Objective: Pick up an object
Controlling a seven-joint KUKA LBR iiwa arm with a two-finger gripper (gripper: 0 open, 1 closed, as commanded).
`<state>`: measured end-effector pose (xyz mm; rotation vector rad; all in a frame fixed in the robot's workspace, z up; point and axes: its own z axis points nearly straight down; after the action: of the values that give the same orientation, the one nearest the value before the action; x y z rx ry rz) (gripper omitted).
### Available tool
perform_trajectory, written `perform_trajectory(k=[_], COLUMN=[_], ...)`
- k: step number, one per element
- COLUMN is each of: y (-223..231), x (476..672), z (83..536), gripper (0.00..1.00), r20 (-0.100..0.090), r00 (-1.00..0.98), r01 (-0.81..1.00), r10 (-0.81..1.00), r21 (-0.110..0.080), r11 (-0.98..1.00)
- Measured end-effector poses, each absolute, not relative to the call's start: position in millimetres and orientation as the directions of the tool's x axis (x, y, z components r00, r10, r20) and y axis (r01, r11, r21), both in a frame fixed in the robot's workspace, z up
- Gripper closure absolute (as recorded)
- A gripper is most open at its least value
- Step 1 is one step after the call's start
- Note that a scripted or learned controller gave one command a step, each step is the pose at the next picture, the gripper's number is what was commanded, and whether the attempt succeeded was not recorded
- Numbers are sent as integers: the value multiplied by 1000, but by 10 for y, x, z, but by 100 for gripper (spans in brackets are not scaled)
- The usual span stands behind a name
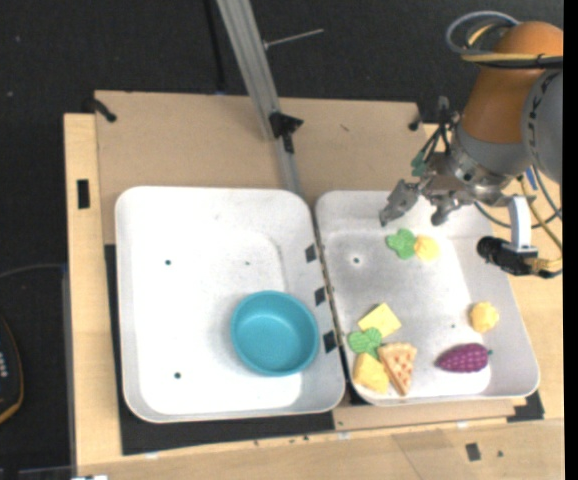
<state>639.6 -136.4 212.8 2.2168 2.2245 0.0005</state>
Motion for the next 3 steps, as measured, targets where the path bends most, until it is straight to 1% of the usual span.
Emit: perform_trajectory(k=[1,2,3], y=[-1365,-1354,-1368], x=[6396,6389,6396], z=[2128,1496,1006], gripper=[0,0,0], r20=[-1,-2,-3], r00=[-4,-1,1], r01=[1000,1000,1000], r10=[1000,1000,1000], r21=[1,-5,3], r11=[4,1,-1])
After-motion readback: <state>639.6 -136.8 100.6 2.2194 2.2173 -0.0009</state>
